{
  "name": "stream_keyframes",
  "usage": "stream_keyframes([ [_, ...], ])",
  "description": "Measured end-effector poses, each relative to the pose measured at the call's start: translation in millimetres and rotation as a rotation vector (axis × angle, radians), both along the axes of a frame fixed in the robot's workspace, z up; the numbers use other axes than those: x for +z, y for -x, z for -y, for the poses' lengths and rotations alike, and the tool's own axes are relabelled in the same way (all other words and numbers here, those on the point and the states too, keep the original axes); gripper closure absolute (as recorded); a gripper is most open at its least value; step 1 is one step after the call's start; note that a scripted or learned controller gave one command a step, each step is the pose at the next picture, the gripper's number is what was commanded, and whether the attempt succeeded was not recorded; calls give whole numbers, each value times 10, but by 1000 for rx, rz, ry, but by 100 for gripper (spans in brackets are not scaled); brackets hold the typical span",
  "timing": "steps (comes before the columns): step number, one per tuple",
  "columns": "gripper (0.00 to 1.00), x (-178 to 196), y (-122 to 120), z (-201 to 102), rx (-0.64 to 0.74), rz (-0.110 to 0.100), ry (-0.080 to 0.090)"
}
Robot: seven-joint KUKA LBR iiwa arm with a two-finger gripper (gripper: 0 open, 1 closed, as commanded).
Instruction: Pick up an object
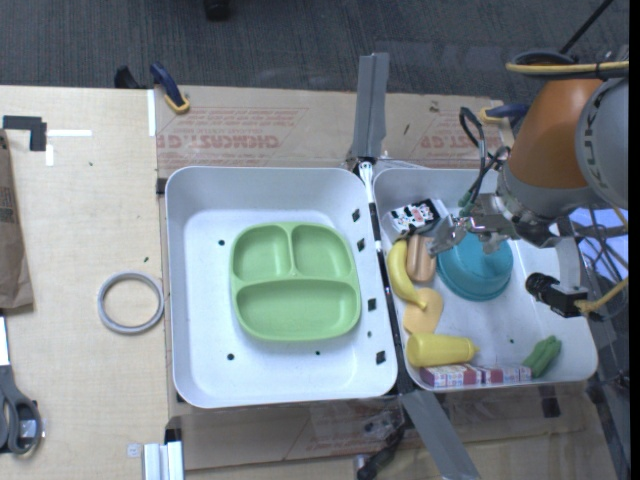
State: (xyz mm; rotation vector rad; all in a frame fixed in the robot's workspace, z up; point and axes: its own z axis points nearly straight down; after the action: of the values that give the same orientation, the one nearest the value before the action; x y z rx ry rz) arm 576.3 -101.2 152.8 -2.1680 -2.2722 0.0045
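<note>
Gripper first: in the camera view we see it low inside the right bin, hanging off the grey arm that comes in from the right. Its tip sits over the near edge of the blue bowl, just beside the brown hot-dog-shaped toy. Whether it is spread or pressed together we cannot tell, since the metal parts blur into each other, and nothing is visibly pinched.

No single object is named by the task, so we read the candidates from where the tool points. All of them crowd the right bin. The yellow banana lies along the left wall, touching the hot-dog toy. A small black-and-white box sits at the back. A yellow bottle-like toy lies near the front, with a pink-and-white carton against the front wall and a green vegetable toy in the front right corner. We judge that the bowl or the hot-dog toy is the target, as the tool is nearest those two.

Over in the left bin a green divided plate lies flat, well apart from the tool. A grey ring rests on the bench outside both bins.

We think the crowding is the risk: neighbours touch, so a closing grasp could nudge or catch two things.
</note>
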Motion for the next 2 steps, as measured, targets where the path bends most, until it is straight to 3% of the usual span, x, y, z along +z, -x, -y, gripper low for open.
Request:
stream_keyframes([
  [1, 0, -355, -255, -24, 73, 31, 7],
  [2, 0, -388, -854, 343, 20, -8, -9],
])
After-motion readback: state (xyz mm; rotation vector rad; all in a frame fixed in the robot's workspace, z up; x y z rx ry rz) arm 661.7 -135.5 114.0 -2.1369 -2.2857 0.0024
